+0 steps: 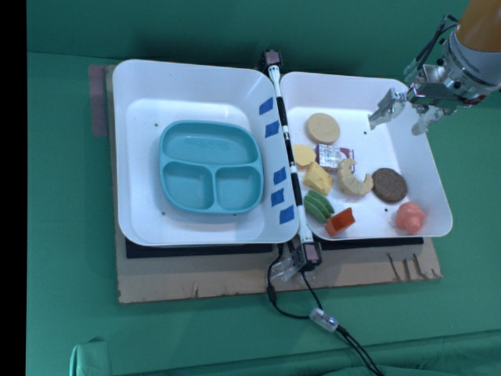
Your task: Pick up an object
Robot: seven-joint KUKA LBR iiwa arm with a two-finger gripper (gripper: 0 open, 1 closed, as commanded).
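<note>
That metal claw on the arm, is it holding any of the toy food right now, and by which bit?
Nothing is held. The claw hangs open over the right bin's far corner, its two fingers spread with only white bin floor between them. The food lies nearer the camera, untouched.

The arm point(479, 22) is cut off by the top and right edges; the cable point(356, 347) leaves the bottom edge.

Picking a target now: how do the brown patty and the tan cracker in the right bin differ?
The brown patty is dark brown and a bit larger; the tan cracker is pale beige. The patty lies near the bin's right side, by the pink piece; the cracker lies toward the divider, above the wrapped candy. Both are flat round discs, lying free of the pincer.
</note>
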